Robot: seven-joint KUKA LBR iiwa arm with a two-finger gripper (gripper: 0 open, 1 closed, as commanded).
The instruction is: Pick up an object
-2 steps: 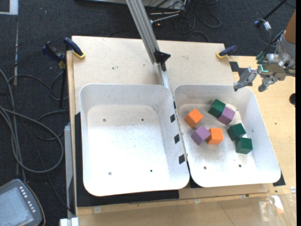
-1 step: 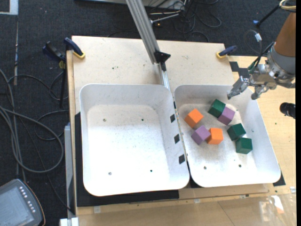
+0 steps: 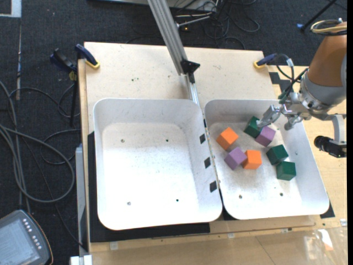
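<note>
Nearby, pincer (image 3: 279, 117) spread wide over right bin (image 3: 314, 186), purple cube (image 3: 265, 135) and green cube (image 3: 252, 127) beneath.

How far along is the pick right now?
Done: the arm has reached the right bin, with its pincer low beside the green block and purple block at the back. In hand: nothing visibly lifted; all six blocks rest on the bin floor. Left: grasp one and raise it.
</note>
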